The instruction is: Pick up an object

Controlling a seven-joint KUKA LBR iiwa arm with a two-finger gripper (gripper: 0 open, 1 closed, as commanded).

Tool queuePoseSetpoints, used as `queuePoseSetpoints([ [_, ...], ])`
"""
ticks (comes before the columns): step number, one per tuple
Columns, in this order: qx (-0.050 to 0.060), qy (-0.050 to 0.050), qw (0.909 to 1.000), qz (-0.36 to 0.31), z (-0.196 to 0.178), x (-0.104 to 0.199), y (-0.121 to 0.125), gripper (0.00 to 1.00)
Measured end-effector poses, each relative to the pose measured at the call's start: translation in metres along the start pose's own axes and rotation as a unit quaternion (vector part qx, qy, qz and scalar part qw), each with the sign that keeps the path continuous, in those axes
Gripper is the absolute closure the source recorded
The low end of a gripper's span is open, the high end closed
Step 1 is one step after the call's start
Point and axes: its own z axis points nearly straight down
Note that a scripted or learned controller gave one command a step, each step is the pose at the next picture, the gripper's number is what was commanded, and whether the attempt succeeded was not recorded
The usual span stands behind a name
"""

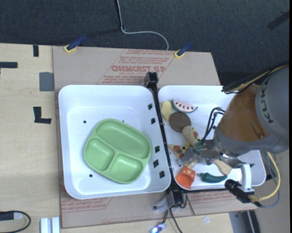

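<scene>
Cardboard-covered surface [136, 69] carries both bins; we lower the pincer [200, 152], state unreadable, among the right bin's [211, 92] toys for picking.

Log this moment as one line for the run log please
arm: over right bin | gripper: down among toys | green plate: left bin | grasp: unconfirmed

Light: even and fairly bright from overhead, no hard glare | Shadows: soft, short ones under the green plate [118, 151] and along the white bin [68, 130] walls | Dark cloth [54, 13] at top stays dim | Sharpness: grainy and slightly soft throughout; the arm [262, 115] at right looks blurred | Distortion: none obvious at the edges
</scene>
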Motion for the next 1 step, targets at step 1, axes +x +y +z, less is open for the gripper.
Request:
queuePoseSetpoints([
  [1, -0.017, -0.003, 0.9998, -0.002, -0.2666, 0.0416, 0.0013, 0.0],
])
